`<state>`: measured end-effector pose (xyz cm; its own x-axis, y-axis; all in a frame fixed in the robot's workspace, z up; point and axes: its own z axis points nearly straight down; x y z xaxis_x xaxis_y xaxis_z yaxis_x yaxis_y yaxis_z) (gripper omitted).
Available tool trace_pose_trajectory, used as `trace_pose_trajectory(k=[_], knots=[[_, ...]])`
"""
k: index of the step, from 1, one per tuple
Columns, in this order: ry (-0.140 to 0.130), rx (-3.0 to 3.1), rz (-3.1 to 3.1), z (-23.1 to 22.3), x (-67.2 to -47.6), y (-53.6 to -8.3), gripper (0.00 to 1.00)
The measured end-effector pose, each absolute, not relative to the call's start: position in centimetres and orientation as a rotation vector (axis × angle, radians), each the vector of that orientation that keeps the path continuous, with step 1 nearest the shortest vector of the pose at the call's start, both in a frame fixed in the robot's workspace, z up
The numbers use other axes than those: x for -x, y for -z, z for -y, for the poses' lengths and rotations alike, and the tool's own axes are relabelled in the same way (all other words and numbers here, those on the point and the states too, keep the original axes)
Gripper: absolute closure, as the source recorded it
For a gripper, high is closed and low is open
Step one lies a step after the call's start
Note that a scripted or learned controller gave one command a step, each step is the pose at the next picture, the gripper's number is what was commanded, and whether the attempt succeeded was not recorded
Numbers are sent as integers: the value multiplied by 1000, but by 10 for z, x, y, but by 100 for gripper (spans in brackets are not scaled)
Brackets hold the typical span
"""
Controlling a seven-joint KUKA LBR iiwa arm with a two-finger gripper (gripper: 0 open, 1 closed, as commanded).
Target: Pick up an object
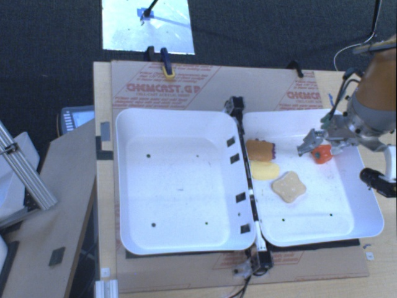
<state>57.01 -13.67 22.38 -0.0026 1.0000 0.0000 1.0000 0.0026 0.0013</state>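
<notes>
A wooden worktop (74, 166) carries two shallow, glossy white plastic bins side by side. The left bin (177, 179) has smooth rounded corners. In the right bin (310, 225), near the shared divider, lie a brown-and-purple block-shaped toy (260, 149), a flat pale yellow oval piece (265, 171) touching it below, and a tan, lobed, biscuit-like piece (288, 187) just beside that. Further right, a small orange-red object (321, 155) sits close under the grey metal hand (317, 143). Whether the hand is wide or closed cannot be told. Risk, as a judgement: the small, rounded orange-red object may slide on the slick bin floor and slip away sideways.
</notes>
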Motion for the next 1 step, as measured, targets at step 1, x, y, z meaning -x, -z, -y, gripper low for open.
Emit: trace_pose_trajectory(k=[1], knots=[[-4, -2214, -2225, 137, -571, -235, 100]])
